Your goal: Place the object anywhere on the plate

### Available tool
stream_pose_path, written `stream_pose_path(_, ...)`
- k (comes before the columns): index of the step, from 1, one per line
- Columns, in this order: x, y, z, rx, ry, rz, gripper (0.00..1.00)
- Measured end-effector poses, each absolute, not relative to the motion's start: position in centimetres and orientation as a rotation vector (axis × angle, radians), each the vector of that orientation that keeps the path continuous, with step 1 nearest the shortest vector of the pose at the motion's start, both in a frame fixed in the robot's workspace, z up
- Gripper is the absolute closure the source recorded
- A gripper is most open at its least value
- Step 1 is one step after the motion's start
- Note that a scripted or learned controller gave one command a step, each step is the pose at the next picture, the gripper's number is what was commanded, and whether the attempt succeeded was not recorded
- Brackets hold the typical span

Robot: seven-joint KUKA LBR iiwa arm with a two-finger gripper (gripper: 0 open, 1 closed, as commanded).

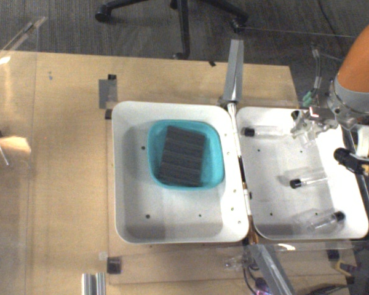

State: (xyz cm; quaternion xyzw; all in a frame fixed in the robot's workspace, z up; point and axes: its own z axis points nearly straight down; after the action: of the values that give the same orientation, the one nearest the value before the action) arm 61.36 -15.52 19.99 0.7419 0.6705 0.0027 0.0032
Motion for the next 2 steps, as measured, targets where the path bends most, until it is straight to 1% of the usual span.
stream_pose_path(1, 61.4, -15.5, 20.0, 2.326, 2.102, 0.009, 0.0)
stream_pose_path(2, 62.5, -17.5, 31.8, 2.441, 1.959, 0.012, 0.0)
